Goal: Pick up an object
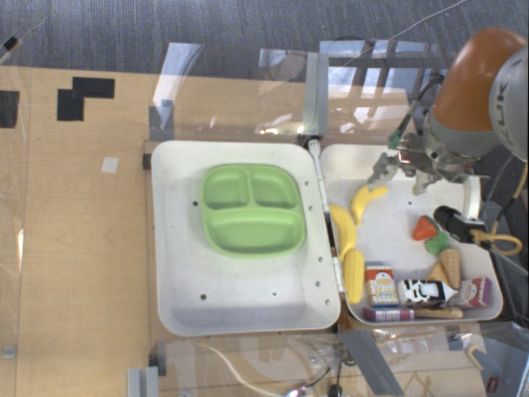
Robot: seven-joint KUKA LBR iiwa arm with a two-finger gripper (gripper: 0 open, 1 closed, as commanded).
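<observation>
The banana (366, 200) looks the likeliest pick, lying curved on the floor of the right bin (395, 238) toward its far-left part, just below and left of the gripper (400, 172); the fingers look spread, one prong toward the banana and one toward the bin's right side, nothing between them; that is how I read it from here, the tips being small and partly in glare. A second yellow piece (343, 228) runs along the bin's left wall, and the corn cob (354, 275) sits below it against the same wall, so a descent aimed too far left risks clipping the wall or nudging two things at once. Better, I'd say, to centre over the banana's middle and turn the wrist so the fingers straddle its narrow width, not its length. The rest is crowded along the near edge and right side: a small carton (380, 286), a black-and-white toy (423, 292), a cone (450, 265), a carrot-like piece (426, 228); well apart from the banana, so no trouble there. The left bin (178, 246) carries the green divided plate (250, 209) in its middle.
</observation>
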